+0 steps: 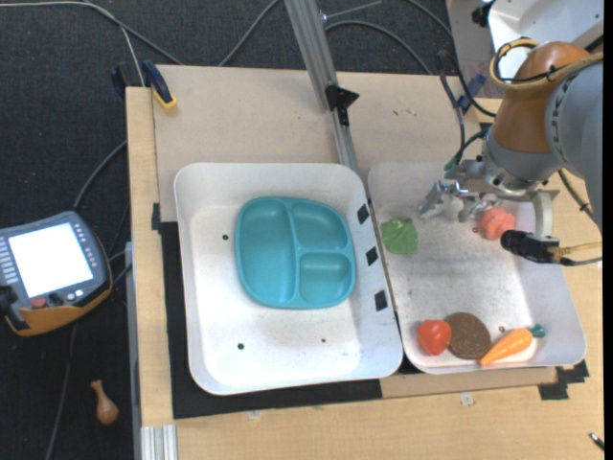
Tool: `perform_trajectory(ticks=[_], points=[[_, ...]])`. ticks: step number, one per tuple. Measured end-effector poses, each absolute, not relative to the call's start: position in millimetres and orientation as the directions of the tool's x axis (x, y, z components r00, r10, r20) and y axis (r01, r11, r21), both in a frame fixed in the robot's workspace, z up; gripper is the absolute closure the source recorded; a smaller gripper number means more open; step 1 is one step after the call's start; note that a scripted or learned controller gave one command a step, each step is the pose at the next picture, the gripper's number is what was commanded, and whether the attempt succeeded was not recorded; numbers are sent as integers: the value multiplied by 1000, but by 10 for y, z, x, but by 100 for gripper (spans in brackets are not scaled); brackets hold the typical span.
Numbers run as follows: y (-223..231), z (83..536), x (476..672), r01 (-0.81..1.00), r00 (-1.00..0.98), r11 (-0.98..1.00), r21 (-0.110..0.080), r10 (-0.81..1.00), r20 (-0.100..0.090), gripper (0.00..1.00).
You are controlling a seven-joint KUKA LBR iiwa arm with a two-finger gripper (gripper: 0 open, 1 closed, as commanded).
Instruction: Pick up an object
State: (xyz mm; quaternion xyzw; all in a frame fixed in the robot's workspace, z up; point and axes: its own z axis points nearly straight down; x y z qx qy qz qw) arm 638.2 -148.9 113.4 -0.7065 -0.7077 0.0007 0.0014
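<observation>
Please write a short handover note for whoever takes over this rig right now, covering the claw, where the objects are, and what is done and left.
Claw: low over the back of the right bin; whether it is open or shut cannot be judged, and nothing is seen held in it.
Objects in the right bin: pink piece beside the wrist, green piece by the left wall, red piece, brown disc and carrot along the front edge.
Left bin: teal divided plate.
Done: no object lifted yet.
Left: grasp one object and raise it.
</observation>
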Motion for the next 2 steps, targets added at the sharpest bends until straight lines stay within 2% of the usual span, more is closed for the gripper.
perform_trajectory(ticks=[1,2], points=[[-1483,846,6386,1000,-2,2,-2,1000,0,0],[-1484,988,6407,1000,-3,3,4,1000,-1,100]])
